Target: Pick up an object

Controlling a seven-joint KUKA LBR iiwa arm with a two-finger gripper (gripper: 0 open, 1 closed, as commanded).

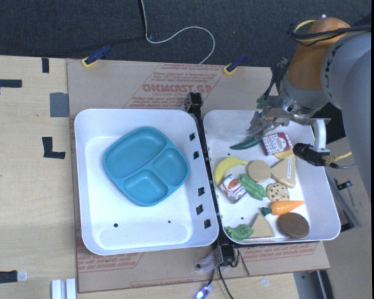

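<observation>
Both white bins point(87, 185) look like smooth, slightly glossy plastic. In the left one lies a blue divided plate point(146, 165) of matt plastic. Beneath the bins sits a sheet of brown cardboard point(168, 86), matt and printed in red, on a pale wood-look bench top point(25, 185). Behind the cardboard is dark, rough fabric point(62, 11). In the right bin, the toy foods look like smooth moulded plastic; the yellow banana point(227, 166) shows a faint sheen. The arm's orange band point(315, 55) is glossy.
</observation>
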